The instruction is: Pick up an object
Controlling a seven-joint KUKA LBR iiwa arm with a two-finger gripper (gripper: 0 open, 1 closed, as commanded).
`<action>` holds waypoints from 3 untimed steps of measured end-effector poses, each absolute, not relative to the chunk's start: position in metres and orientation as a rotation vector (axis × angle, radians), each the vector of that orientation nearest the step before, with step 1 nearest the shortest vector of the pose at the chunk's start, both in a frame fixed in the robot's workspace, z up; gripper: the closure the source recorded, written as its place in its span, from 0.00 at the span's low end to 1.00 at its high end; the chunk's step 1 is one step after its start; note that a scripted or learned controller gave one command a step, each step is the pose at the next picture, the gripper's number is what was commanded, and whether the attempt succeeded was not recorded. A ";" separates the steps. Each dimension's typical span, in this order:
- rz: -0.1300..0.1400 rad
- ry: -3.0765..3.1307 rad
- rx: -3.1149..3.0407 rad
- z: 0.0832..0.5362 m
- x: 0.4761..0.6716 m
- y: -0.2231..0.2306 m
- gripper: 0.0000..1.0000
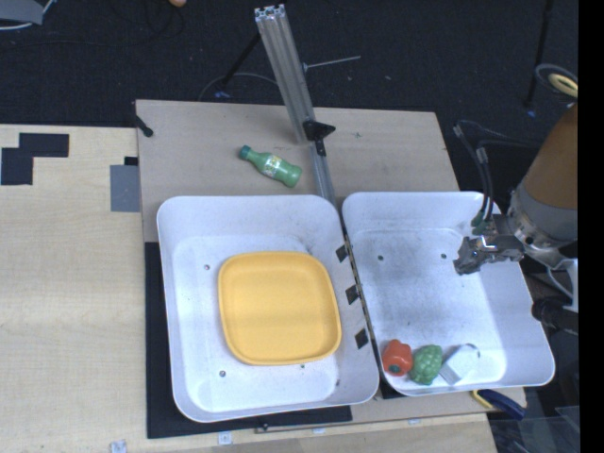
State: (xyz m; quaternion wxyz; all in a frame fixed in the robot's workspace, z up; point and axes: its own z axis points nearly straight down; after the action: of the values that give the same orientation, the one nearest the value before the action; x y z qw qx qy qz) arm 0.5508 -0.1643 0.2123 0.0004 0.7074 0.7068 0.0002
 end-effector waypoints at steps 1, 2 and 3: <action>0.001 2.224 2.217 0.226 0.545 -0.115 1.00; 0.001 2.226 2.218 0.224 0.542 -0.054 1.00; 0.001 2.226 2.218 0.236 0.536 -0.004 1.00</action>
State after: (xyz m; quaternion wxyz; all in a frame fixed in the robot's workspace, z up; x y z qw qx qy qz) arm 0.5356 -0.0036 0.2359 -0.0002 0.7058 0.7084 0.0005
